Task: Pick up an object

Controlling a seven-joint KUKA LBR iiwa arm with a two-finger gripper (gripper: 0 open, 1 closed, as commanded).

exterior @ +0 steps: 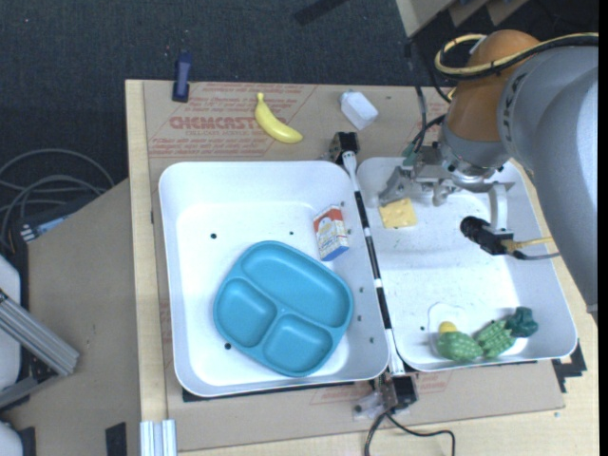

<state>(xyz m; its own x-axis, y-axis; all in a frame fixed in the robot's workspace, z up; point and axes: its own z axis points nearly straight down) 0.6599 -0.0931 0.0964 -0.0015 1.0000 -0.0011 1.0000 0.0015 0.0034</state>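
Here the hand hovers open at the far end of the right bin, fingers just above the yellow cheese wedge; it should descend squarely, straddling it, before closing.

Gripper above yellow wedge

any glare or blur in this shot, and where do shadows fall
Camera view: mostly sharp, with even overhead light; the arm's near grey body at the right edge is soft and out of focus; the gripper casts a faint shadow on the right bin beside the yellow block; the blue tray shows mild sheen.
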